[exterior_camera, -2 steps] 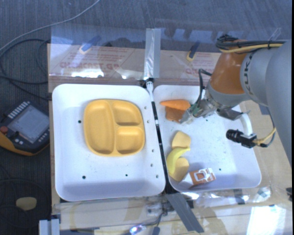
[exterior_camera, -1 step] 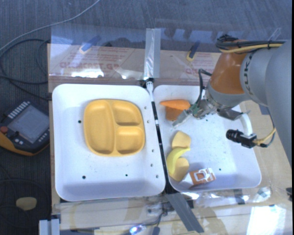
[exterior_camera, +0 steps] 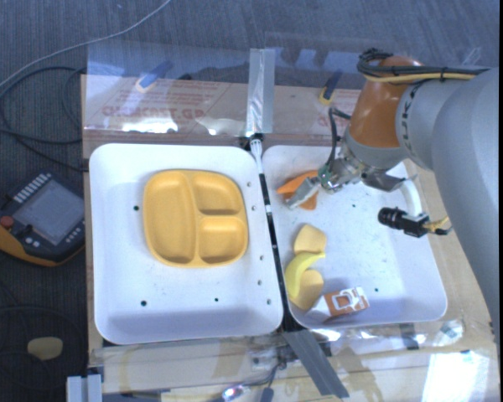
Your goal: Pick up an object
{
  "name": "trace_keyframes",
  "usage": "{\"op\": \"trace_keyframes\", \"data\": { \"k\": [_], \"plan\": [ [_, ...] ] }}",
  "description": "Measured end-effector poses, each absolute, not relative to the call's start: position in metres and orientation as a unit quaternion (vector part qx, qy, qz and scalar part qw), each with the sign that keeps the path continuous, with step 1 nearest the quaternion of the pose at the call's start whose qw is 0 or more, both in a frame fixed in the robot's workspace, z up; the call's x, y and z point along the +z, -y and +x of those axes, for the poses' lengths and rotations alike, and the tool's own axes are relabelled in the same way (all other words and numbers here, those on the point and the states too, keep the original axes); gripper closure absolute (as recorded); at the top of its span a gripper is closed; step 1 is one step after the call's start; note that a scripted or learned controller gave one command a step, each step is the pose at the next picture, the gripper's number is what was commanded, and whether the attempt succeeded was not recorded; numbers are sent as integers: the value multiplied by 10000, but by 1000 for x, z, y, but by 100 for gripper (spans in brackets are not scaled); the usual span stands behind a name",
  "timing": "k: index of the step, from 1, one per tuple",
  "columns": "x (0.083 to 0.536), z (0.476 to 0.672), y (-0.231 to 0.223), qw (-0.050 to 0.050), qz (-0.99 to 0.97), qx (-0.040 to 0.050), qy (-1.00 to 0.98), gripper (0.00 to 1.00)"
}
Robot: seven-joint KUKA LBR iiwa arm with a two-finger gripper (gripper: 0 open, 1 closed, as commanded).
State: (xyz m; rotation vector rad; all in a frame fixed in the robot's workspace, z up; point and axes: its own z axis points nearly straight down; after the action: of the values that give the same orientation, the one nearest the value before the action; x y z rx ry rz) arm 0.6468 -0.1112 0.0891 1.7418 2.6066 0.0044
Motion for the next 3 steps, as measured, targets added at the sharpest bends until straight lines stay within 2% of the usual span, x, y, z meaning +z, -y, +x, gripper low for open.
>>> {"op": "trace_keyframes", "data": {
  "k": [1,2,3],
  "plan": [
    [88,666,109,-63,5868,-42,-8097,0],
    [90,589,153,52,5635,6,-8261,0],
    [89,640,115,60,5288,19,-8487,0]
  ]
}}
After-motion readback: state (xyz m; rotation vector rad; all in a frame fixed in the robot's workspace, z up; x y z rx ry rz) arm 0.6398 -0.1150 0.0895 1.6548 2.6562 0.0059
